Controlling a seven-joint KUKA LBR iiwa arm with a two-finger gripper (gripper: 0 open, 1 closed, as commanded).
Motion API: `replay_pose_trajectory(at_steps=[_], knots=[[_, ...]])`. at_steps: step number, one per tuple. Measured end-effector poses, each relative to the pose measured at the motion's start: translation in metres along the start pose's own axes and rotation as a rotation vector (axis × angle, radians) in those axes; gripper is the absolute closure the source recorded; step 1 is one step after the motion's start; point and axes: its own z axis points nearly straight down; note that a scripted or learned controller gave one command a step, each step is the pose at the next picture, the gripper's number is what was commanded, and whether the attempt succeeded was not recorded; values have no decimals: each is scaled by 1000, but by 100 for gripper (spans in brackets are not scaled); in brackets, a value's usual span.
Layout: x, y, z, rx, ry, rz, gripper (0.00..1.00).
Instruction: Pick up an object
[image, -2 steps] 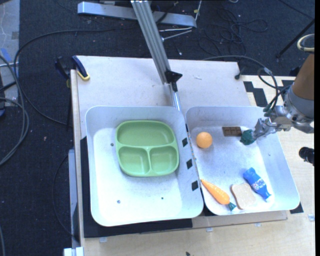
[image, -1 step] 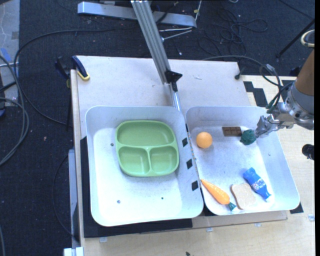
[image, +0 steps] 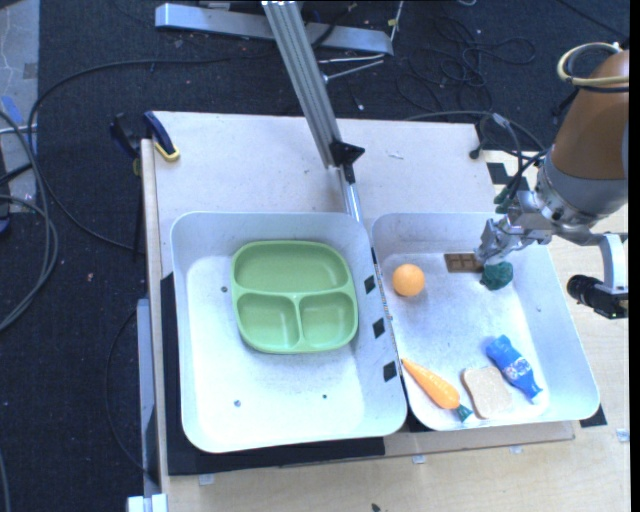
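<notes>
A green three-compartment tray (image: 295, 296) sits in the middle of the left white bin (image: 200, 400), the two bins lying side by side on a pale bench (image: 250, 150). Across the divide, in the right white bin (image: 560, 330), an orange ball (image: 408, 280) rests near the left wall, with a small brown block (image: 460, 264) just beyond it toward the far side. Along the near edge lie a carrot (image: 433, 384), a slice of bread (image: 487, 391) just beside it, and a blue packet (image: 513, 366) at the bread's far right corner. At the bin's far right, the grey arm with its orange band reaches in, its gripper (image: 496, 258) lowered onto a dark green object (image: 497, 274); whether the fingers are spread or pinching it cannot be told from this angle.
</notes>
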Motion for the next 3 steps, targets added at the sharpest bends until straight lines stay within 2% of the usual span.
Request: replay_pose_trajectory(at_steps=[3], knots=[[156, 24, 18, 2, 0, 1, 100]])
